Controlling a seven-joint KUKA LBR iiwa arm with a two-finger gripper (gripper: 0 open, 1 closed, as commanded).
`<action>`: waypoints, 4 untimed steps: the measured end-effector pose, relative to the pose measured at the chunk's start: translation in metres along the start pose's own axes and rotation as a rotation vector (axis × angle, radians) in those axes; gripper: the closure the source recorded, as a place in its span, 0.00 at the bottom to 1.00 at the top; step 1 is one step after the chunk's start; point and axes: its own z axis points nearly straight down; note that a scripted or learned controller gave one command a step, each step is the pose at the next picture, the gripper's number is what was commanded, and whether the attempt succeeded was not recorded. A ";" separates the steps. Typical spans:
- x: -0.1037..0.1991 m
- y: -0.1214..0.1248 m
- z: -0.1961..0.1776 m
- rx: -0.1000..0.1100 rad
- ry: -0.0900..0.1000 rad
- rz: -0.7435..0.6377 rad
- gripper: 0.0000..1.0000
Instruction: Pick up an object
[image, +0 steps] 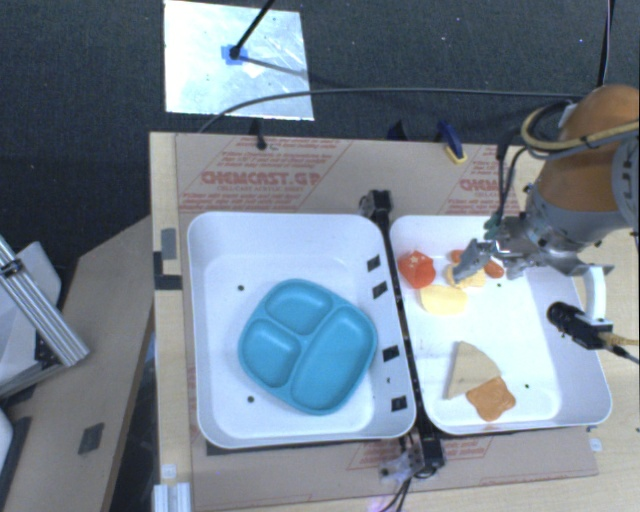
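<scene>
Orange piece (468, 264) sits right at the fingertips in the right bin (560, 400), yellow piece (443, 299) just below, red piece (417, 268) beside. Gripper (478, 258) seems low over it; finger spread cannot be told. Close squarely on the orange piece alone, then lift straight.

Non-task clutter — bench and surroundings

Blue divided plate (307, 344) sits in left white bin (215, 300); foil sheet (237, 60) lies far left on dark floor — aluminium rail (38, 310) at left edge; blue clip (452, 141) far right.
</scene>
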 end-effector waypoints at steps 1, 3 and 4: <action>-0.001 -0.003 0.042 0.004 0.001 0.002 0.00; 0.005 0.004 0.128 0.003 0.001 0.002 0.00; 0.005 0.005 0.115 -0.001 0.000 0.002 1.00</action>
